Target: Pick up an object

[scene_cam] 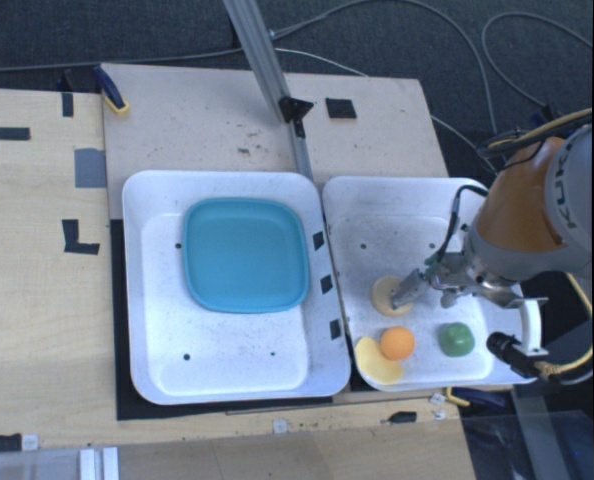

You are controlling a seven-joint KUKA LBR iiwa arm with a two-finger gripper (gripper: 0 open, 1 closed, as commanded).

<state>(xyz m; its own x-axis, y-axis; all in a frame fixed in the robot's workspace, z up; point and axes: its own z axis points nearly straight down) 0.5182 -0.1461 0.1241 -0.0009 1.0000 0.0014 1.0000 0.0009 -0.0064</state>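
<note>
A: What lies nearest the front of the right bin (377, 200)?

B: An orange ball (397, 343) sits on a yellow piece (375, 365) at the front edge. A green ball (457, 339) rests just to its right, apart from it.

A: And the arm?

B: The arm (522, 218) reaches in from the right, with the gripper (409, 293) low over a tan round disc (389, 294) just behind the orange ball. The gripper's tip sits at the disc's right edge. Whether it is released or clenched, I cannot tell.

A: What about the left bin (157, 268)?

B: A blue square plate (245, 254) lies flat in it, well apart from the gripper.

A: Farther back?

B: A metal pole (262, 53) slants up across the wooden board (197, 108) behind both bins.
</note>
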